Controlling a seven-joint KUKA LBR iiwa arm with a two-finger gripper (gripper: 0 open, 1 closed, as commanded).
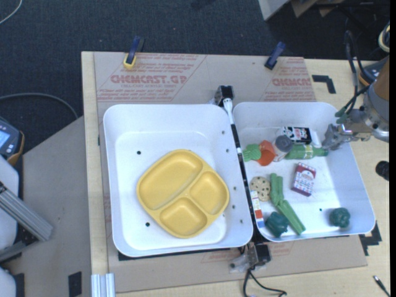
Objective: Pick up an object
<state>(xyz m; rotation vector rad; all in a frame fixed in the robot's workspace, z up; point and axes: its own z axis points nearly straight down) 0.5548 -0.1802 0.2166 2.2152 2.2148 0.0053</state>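
Observation:
The right bin (352, 166) holds several small objects. A green bottle (304, 152) with a grey cap lies on its side near the middle, beside an orange piece (266, 154) and a green leafy piece (251, 151). A black and white box (297, 133) lies just behind them, and a red carton (303, 179) in front. My gripper (332, 137) hangs over the bin's right side, close to the bottle's right end. Nothing shows held in it.
The left bin (124, 129) holds a yellow divided plate (182, 192). Near the right bin's front lie a cookie (260, 187), green strips (283, 198), a dark green lump (276, 223) and a dark green ball (339, 216). Clamps (131, 52) sit at the back.

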